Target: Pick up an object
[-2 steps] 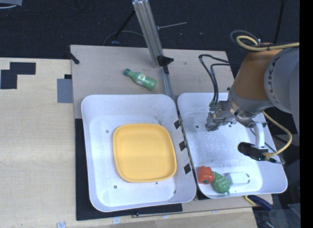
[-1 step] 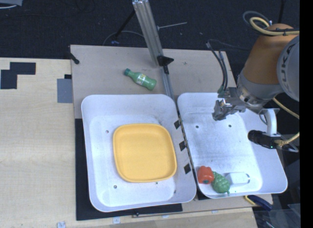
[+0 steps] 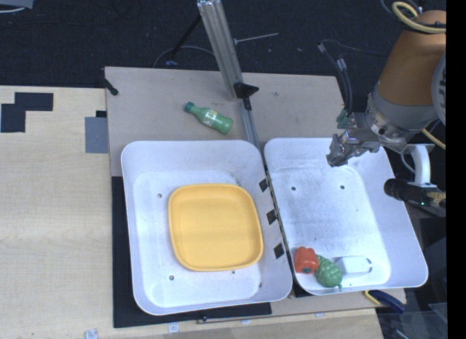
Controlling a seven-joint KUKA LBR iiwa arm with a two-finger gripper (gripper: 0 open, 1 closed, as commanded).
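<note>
Objects, red [image 3: 306, 260] and green [image 3: 328, 273], clustered in right bin's [image 3: 378, 206] near corner; pincer [image 3: 342, 152] poised far side, state unclear, nothing seen gripped.

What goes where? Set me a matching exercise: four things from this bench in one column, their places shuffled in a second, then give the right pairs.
Things:
1. yellow plate
2. green bottle
3. red pepper
4. gripper

Places:
A. near front corner of the right bin
B. on the bench behind the bins
C. middle of the left bin
D. above the right bin's far edge

Pairs: 1-C, 2-B, 3-A, 4-D
</note>
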